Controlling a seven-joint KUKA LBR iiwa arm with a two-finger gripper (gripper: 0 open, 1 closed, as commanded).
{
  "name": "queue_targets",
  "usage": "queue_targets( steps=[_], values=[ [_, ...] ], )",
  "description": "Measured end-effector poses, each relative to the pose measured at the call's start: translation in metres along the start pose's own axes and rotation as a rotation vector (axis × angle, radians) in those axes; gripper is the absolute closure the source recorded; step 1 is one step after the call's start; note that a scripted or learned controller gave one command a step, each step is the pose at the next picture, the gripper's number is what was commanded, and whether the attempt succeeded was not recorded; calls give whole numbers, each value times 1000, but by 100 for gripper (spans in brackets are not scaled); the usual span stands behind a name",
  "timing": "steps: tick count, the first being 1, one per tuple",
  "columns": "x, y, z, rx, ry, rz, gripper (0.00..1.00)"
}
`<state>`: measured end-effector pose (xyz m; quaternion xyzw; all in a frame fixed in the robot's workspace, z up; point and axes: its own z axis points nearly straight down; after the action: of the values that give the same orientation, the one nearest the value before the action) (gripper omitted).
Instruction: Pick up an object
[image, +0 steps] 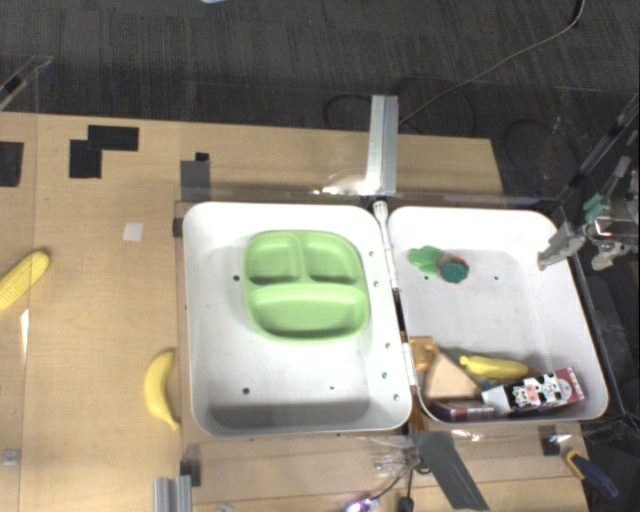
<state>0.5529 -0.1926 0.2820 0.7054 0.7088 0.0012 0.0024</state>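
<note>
Nearest the camera: clutter packed along the near wall of the right bin (560, 225) — a patterned red-ended box (540, 392), a yellow banana-like piece (492, 367) on top, a tan wedge (450, 378) at the left end. All touching or overlapping. Far left of the same bin, well apart from that pile: a small green toy (426, 259) touching a red-and-teal bit (455, 269).

Left bin (200, 300) carries a green divided tray (305, 283), roughly centred. On the worktop (90, 300) outside the bins: a banana (160, 388) just beside the left bin, a corn cob (22, 280) at the far left edge.

End effector (590, 235) sits over the right rim of the right bin, above everything, nothing between its fingers. Too small to tell if it's spread or clenched.

No target committed yet, I'd judge. Risks:
- going for the near pile: items overlap, so fingers likely land on two at once or wedge against the bin wall
- box lies flat near the wall, little clearance for a finger
- green toy pair is the cleaner pick, but small; slight offset and it gets pushed away
</note>
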Motion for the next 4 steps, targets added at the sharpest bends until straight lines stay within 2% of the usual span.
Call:
queue_targets(
  steps=[1, 2, 3, 4],
  values=[
    [44, 83, 95, -1, 1, -191, 0],
    [85, 104, 193, -6, 0, -388, 0],
    [86, 107, 180, -13, 1, -389, 100],
    [86, 107, 180, -13, 1, -389, 0]
  ],
)
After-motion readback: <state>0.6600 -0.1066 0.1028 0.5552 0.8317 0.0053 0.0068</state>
